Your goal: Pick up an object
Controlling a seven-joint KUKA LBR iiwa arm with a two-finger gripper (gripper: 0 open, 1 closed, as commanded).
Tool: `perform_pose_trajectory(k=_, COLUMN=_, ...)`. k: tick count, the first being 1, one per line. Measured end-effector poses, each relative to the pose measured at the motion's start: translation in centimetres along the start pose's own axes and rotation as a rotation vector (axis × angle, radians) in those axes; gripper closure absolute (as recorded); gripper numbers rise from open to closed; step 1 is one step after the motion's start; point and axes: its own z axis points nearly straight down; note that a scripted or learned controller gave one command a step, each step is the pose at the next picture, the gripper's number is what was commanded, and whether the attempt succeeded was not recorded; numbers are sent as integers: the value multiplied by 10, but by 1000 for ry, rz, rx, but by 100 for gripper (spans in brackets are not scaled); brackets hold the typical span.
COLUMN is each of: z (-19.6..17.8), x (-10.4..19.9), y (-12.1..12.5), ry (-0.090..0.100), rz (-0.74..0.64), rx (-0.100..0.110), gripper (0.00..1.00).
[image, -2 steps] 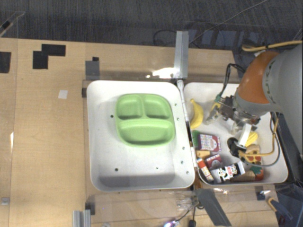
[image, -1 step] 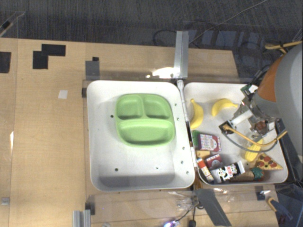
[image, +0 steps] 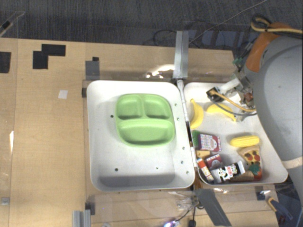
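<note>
Several small objects are lying in the right bin (image: 218, 126), with a banana (image: 196, 113) at its upper left. The gripper (image: 240, 90) is hovering over the bin's upper right, and its opening cannot be told. The approach step is probably running. The next move is calling for a centred descent onto one object.

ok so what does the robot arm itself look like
The arm is a bulky, smooth, rounded grey casing. An orange band wraps around it just above the wrist, and yellow and dark cables loop along its top. The tool at its end is a small cluster of pale and dark parts, too blurred to make out in detail.
</note>
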Motion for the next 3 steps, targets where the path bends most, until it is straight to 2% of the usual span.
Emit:
perform_pose_trajectory(k=1, z=25, x=14, y=-31, ry=0, rz=154, rx=1, gripper=0)
perform_pose_trajectory(k=2, z=26, x=22, y=-53, ry=3, rz=157, rx=0, gripper=0)
perform_pose_trajectory(k=3, z=24, x=-17, y=-54, ry=5, rz=-89, rx=-3, gripper=0)
